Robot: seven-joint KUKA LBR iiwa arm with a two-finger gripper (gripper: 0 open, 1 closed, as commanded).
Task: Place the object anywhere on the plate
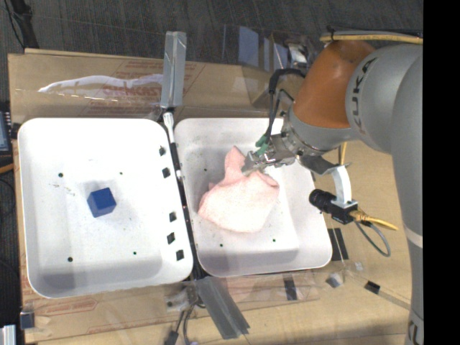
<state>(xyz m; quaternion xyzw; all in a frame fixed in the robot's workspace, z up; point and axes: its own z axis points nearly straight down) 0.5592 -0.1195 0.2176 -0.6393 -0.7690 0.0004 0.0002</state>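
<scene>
A small blue cube [101, 200] lies in the left bin [43, 264], left of its middle. The pink plate [237, 201] rests in the right bin [309, 243], and its upper part looks raised or bent towards the gripper. My gripper [254, 164] hangs over the plate's upper right edge, close to or touching it. It is far from the cube, with the bins' divider between them. I see no cube at the gripper.
The grey arm with its orange band [327, 92] reaches in over the right bin's far right corner. A black fitting with a yellow cable [338, 205] sits by the right bin's right wall. A dark divider [176, 192] with clips separates the bins.
</scene>
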